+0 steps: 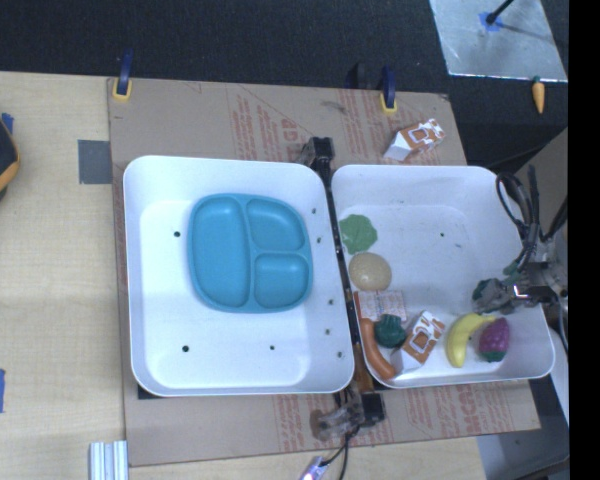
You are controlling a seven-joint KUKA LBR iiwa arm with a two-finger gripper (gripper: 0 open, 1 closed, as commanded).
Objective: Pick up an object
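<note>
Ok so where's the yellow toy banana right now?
The yellow toy banana lies in the right white bin, near its front right corner, between the small orange-and-white carton and the purple toy fruit.

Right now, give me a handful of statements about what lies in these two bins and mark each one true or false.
1. The blue divided plate lies in the left bin. True.
2. The banana lies on the blue divided plate. False: it lies in the right bin, near its front edge, beside the purple toy.
3. The hand is over the left bin. False: it is at the right bin's right side, above the banana and the purple toy.
4. A small carton lies outside both bins, on the cardboard behind the right bin. True.
5. The green leafy toy is in the right bin, close to its left wall. True.
</note>
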